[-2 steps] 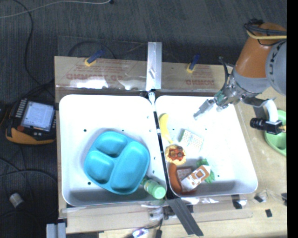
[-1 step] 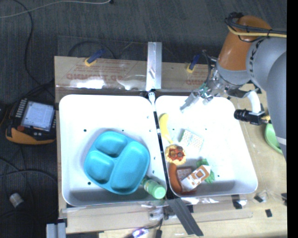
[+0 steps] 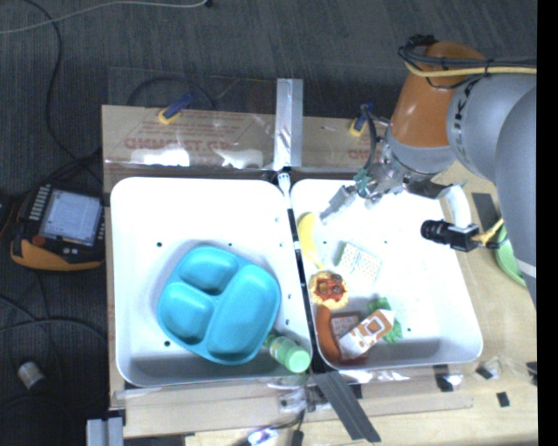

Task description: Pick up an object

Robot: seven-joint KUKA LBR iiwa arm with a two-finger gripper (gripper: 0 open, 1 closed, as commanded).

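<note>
Dark grey carpet (image 3: 70, 78) with black cables (image 3: 35, 26) surrounds the wooden bench (image 3: 131, 118); a teach pendant (image 3: 57, 226) lies left.

table (image 3: 131, 122): tan board top, seen at a slant, dark carpet around it
left bin (image 3: 139, 200): white, shallow, sits on table, left half
right bin (image 3: 436, 287): white, shallow, sits on table, touching left bin along the middle seam
clear plastic sheet (image 3: 200, 139): lies flat on table behind left bin, crumpled near the bin's back edge
metal strip (image 3: 289, 122): upright on table at back, in line with the seam between bins
blue clips (image 3: 176, 108): one at back left of the table, another at back right near the arm
front edge (image 3: 218, 409): grey rail along table below both bins
</note>
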